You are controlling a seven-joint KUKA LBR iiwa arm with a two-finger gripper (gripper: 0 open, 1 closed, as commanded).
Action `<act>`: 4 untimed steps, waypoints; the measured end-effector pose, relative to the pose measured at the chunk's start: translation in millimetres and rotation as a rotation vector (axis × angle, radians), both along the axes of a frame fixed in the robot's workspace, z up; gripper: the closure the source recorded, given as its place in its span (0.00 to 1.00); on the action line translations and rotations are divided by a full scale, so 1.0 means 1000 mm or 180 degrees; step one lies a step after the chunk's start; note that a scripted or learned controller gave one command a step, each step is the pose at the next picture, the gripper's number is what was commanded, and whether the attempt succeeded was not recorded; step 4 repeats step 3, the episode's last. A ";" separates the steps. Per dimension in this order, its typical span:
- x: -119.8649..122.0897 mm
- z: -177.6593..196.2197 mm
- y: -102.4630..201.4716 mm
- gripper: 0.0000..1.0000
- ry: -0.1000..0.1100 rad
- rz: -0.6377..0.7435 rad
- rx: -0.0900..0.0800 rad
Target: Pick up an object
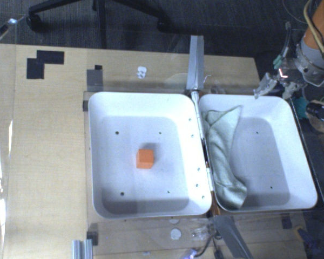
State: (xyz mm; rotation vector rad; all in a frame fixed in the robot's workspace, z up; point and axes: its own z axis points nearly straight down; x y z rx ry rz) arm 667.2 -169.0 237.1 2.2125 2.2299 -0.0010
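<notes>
- The pincer (274, 84) hangs at the far right corner of the right bin (291, 198), just over its rim.
- Its two fingers look spread apart with nothing between them, though they are small and a bit blurry from where I stand, so I say that with some care.
- A pale cloth (225, 155) lies crumpled in that same bin, below and to the left of the pincer, pressed up against the wall next to the other bin.
- A small orange block (145, 158) sits alone on the floor of the left bin (105, 161), well apart from the pincer, far off to its left and lower down.
- I think this is the very start: the arm is only getting ready and has not gone for anything yet.
- Next it needs to pick one thing, move over it, drop down and close on it. The cloth is nearer; the block looks easier to pinch.
</notes>
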 end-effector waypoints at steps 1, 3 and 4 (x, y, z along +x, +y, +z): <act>0.003 -0.145 -0.023 0.00 -0.0010 -0.0215 -0.0005; -0.011 -0.044 0.003 1.00 -0.0009 -0.0757 -0.0001; -0.011 -0.044 0.003 1.00 -0.0009 -0.0757 -0.0001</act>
